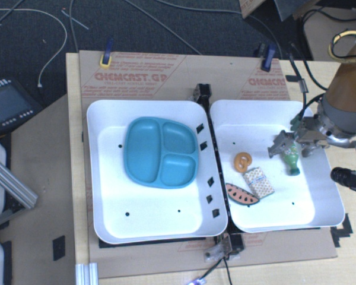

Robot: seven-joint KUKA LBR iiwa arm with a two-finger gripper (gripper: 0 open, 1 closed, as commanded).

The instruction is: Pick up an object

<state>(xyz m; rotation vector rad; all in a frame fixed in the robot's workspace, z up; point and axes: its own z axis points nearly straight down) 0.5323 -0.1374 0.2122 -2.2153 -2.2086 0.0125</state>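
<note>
A watermelon slice [242, 194] lies low in the right bin [326, 215], beside a patterned packet [259, 181] and pretzel [242, 161]. The gripper [292, 147] (grip state unreadable) hovers touching a green bottle [292, 161].

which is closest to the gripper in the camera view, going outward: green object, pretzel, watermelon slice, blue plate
From the gripper:
1. Green object, right bin, just below the fingers.
2. Pretzel, right bin, toward the divider.
3. Watermelon slice, right bin, near the front edge.
4. Blue plate, left bin.
</note>
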